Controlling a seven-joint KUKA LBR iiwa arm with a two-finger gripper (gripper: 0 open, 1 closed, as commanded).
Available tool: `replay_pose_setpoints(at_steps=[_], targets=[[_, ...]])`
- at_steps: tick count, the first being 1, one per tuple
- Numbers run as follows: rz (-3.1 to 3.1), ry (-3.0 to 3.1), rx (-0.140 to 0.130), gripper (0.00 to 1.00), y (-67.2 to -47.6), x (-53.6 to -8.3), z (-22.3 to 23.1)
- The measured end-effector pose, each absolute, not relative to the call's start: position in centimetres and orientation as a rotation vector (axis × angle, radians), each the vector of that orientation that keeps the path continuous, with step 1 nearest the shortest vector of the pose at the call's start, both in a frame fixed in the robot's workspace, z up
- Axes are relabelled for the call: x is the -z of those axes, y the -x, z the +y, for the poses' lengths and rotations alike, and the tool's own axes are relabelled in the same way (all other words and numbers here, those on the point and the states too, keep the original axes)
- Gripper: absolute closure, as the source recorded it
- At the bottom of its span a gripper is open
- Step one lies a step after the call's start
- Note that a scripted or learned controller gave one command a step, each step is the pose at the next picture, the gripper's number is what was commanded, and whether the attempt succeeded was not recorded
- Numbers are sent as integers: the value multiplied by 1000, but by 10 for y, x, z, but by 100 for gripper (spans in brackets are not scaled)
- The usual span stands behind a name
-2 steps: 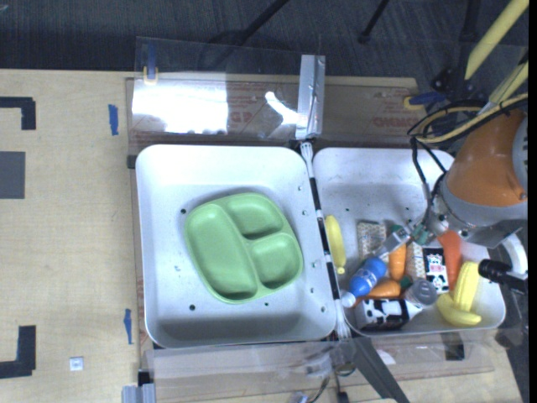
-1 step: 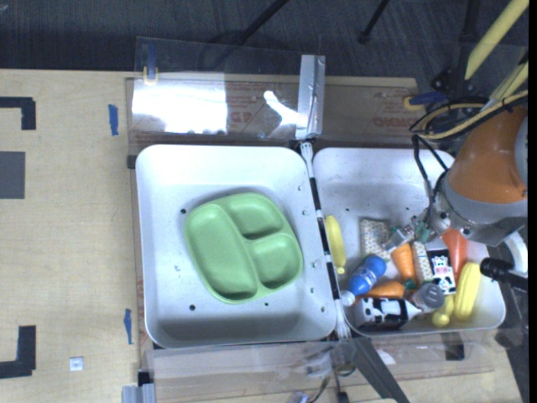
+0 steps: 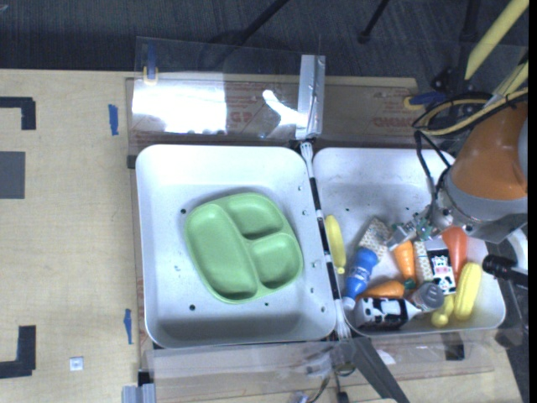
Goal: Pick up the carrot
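Lying in the right bin (image 3: 369, 175), the carrot (image 3: 404, 259) is crowded by a blue bottle (image 3: 361, 271), yellow banana (image 3: 466, 290) and cards, beside the tool (image 3: 426, 225), whose opening cannot be told.

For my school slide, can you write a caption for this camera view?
Robot arm's hand reaches over the right bin of toy food near the carrot; a green divided plate sits in the left bin.

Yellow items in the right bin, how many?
3. One long yellow piece lies along the right bin's left wall; a banana-like one lies at the far right; a smaller one sits just below-left of it. The pile may hide more.
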State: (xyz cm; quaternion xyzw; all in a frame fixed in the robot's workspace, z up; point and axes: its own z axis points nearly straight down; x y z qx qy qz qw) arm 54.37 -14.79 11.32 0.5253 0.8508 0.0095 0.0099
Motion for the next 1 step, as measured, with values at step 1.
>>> replay_pose_setpoints(at_steps=[1], targets=[[2674,-1648,0,100,-559,-236,-91]])
